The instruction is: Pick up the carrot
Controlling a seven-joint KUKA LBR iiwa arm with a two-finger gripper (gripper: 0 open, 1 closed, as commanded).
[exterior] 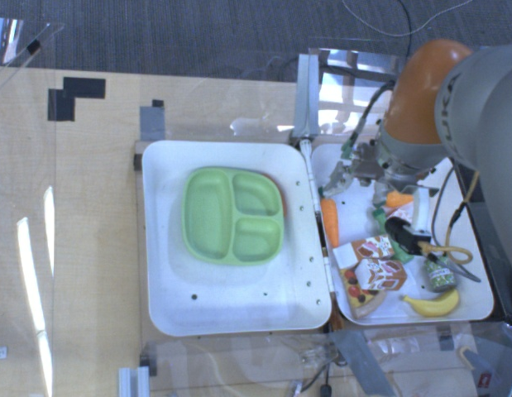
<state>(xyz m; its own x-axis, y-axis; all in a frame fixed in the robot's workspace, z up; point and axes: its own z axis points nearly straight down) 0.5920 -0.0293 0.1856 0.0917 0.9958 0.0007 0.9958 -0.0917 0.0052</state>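
**Carrot sits tight against the bin wall, claw not on it**

I see the carrot (pixel 330 222) in the right bin (pixel 485 304), lying along that bin's left wall, close beside the divider between the two bins. Its long axis runs nearly top to bottom in the camera view. Its upper end looks slightly narrower to me, so I judge the tip points away from the camera and the thick end toward it, though the taper is too faint to be sure.

The gripper (pixel 355 172) hangs over the upper part of the right bin, up and to the right of the carrot and apart from it. The wrist hides the tips, so I cannot tell whether the claw is open or closed, and I see nothing held in it.

My main worry is the wall. With the carrot so close to it, one side of the claw may have no room to come down, and it could land on the rim or push the carrot rather than straddle it. A grip along the axis instead of across it would likely slip off. The pizza slice (pixel 373 276) and other toys near the carrot's lower end could also be caught by mistake. The green plate (pixel 232 215) in the left bin (pixel 239 313) is well clear.
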